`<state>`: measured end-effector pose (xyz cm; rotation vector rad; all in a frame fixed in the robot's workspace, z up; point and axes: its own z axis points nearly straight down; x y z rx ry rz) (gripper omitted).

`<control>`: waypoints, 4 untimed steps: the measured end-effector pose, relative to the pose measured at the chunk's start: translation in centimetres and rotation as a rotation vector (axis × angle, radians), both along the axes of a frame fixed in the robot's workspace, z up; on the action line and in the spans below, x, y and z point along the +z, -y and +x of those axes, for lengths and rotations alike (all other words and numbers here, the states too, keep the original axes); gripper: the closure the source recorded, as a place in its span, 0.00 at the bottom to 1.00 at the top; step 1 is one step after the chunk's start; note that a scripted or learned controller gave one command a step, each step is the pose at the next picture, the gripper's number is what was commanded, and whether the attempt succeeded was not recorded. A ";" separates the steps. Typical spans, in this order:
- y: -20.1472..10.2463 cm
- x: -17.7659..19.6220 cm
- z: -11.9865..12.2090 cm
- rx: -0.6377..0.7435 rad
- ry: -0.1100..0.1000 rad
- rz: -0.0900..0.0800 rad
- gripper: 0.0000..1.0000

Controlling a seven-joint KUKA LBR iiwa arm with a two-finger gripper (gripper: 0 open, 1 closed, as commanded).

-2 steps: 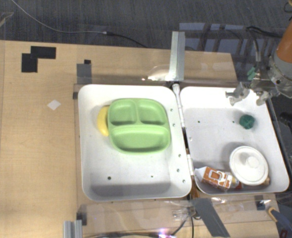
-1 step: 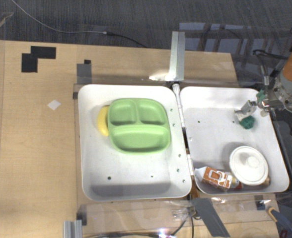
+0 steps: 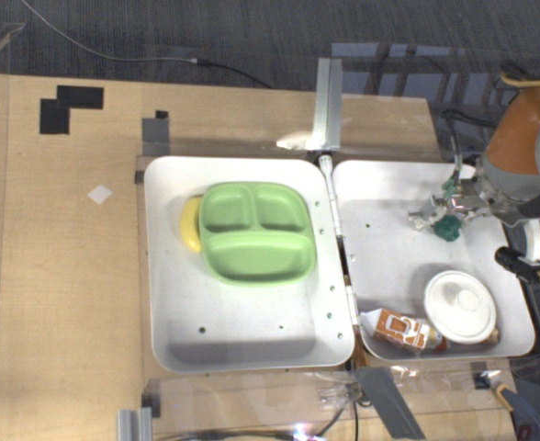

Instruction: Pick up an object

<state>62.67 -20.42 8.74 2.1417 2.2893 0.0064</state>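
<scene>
Green dominates the left bin point(image 3: 169, 329): a three-compartment divided plate point(image 3: 255, 231) lies toward that bin's twelve o'clock side, tilted slightly, with two small wells on its far edge and one long well nearer the camera. At the plate's nine o'clock a yellow object point(image 3: 190, 225) pokes out from beneath it; most of it is covered, so its shape cannot be made out.

The right bin point(image 3: 380, 265) holds the rest. Toward its five o'clock corner sits a white round lidded container point(image 3: 460, 305), and touching it at its eight o'clock lies a small orange-and-white packet point(image 3: 401, 330), flat along the bin's near wall, its label too small to read. Near the bin's two o'clock area the arm point(image 3: 527, 145), grey with an orange band, reaches in from three o'clock, partly cut off by the frame. Its gripper point(image 3: 443, 214) hangs low over the bin floor, a tangle of metal parts that are hard to separate. A small teal object point(image 3: 448, 229) shows right at the gripper's tip, at its five o'clock; whether it is pinched between the fingers or merely lying beside them cannot be told, and nor can the spread of the fingers.

A metal post point(image 3: 329, 104) stands at the bins' shared twelve o'clock edge on the wooden bench point(image 3: 59, 274).
</scene>
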 end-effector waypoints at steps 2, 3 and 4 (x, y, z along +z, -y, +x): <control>-7.5 11.7 -7.4 -0.049 -0.002 0.001 1.00; -8.5 5.8 -5.8 -0.251 -0.006 0.004 1.00; -9.0 14.2 -6.8 -0.125 -0.002 0.002 1.00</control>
